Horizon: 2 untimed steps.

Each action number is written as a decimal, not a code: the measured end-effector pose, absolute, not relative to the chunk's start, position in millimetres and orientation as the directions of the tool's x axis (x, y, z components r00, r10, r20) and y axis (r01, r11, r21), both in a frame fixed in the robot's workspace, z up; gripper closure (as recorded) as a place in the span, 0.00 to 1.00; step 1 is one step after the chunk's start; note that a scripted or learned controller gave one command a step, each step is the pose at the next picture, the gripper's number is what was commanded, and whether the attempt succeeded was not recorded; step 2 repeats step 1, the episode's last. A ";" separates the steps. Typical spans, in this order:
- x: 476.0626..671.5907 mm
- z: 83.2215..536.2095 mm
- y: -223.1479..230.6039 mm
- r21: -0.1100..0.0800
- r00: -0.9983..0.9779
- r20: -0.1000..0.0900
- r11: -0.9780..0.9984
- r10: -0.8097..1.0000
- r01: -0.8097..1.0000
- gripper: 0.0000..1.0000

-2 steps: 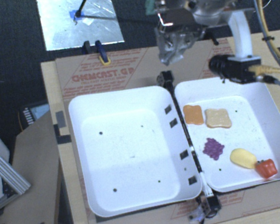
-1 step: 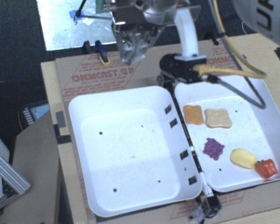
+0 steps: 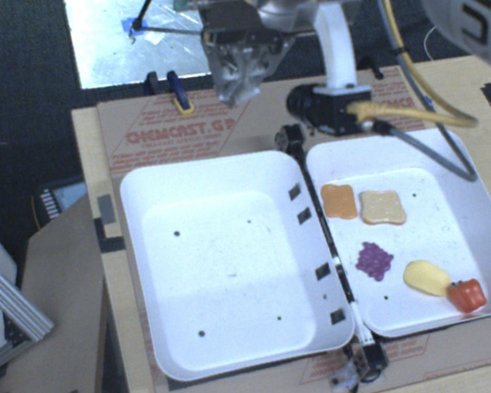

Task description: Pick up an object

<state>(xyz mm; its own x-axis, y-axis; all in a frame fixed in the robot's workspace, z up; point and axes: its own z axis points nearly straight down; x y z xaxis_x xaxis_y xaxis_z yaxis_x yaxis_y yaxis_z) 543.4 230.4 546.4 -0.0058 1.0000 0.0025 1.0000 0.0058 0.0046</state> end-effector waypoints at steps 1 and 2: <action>483.8 534.5 197.4 -0.002 -0.001 0.000 0.001 1.000 1.000 1.00; 483.8 534.5 197.4 -0.002 -0.001 0.000 0.001 1.000 1.000 1.00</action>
